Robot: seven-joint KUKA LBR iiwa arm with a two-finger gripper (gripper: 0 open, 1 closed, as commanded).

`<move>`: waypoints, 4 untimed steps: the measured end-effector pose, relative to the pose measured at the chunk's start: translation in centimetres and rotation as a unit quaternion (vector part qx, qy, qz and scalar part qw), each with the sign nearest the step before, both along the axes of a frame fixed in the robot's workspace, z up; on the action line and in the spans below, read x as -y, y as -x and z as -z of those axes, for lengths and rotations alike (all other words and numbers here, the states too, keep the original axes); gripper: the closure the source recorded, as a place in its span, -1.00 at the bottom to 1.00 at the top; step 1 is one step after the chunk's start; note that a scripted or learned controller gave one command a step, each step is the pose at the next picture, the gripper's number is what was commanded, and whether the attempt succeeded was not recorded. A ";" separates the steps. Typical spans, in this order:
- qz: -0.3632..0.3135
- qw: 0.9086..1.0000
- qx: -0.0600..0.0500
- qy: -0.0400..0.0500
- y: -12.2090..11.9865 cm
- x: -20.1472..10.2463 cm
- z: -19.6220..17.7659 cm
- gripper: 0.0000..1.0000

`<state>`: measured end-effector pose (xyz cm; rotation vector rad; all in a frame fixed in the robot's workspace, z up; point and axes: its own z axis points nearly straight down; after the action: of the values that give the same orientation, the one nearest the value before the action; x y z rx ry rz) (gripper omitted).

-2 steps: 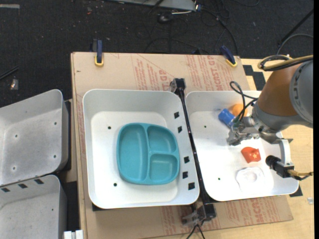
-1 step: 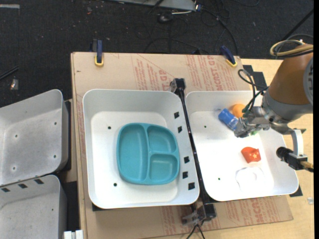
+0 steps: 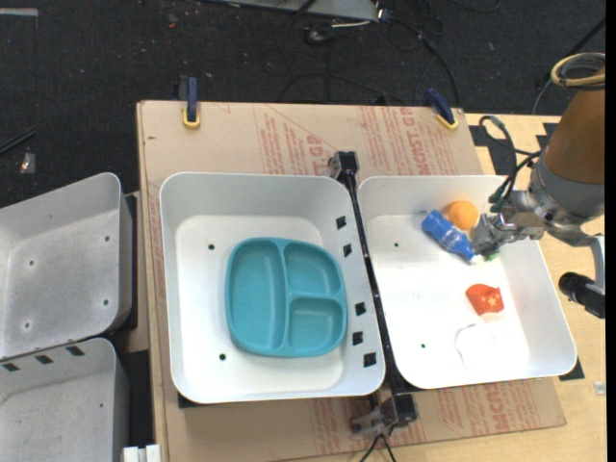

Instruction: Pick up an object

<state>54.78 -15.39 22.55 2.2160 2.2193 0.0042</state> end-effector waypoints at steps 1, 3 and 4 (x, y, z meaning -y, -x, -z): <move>-0.001 1.000 0.001 0.000 -0.2 0.0 -5.3 1.00; -0.003 1.000 -0.004 -0.002 -0.1 -10.7 -2.1 1.00; -0.003 1.000 -0.004 -0.002 0.1 -16.1 -0.6 1.00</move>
<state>54.68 0.70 23.17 2.2143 2.2325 -0.0004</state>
